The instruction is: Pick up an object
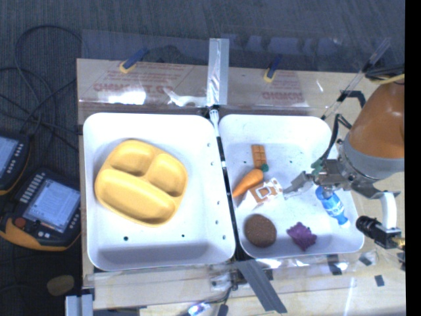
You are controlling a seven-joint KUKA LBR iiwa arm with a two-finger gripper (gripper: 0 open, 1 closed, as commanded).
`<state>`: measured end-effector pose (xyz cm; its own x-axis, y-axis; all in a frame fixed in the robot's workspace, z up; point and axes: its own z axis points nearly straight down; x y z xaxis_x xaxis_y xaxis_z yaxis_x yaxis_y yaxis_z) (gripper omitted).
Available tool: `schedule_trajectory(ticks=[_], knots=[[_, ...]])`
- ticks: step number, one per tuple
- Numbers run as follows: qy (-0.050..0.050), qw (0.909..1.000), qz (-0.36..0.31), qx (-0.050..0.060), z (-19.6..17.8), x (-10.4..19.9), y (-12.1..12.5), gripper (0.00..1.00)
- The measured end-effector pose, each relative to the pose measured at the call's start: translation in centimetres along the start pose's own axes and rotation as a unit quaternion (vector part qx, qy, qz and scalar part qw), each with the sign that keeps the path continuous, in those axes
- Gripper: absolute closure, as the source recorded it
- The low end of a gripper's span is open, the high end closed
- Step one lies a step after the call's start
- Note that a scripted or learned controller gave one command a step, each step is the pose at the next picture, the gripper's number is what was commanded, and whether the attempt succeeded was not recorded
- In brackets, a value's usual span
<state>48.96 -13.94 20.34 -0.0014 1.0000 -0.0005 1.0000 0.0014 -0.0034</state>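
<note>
Bench, two white bins (197, 120) | gripper (299, 184) low in right bin beside carton (266, 191) | finger state: cannot tell, perhaps touching carton | blue bottle (331, 204) beneath wrist

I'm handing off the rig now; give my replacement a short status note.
End effector: low in the right bin, tip beside the small white-and-orange carton; nothing visibly gripped.
Right bin: carrot, orange block, brown disc, purple piece, blue bottle under the wrist.
Left bin: yellow bread-shaped object.
Done: approach. Left: grasp and lift.
</note>
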Motion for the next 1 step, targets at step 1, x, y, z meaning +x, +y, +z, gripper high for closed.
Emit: schedule_trajectory(ticks=[1], knots=[[0.0,1.0,0.008,0.0,3.1,1.23,-0.62,0.0]])
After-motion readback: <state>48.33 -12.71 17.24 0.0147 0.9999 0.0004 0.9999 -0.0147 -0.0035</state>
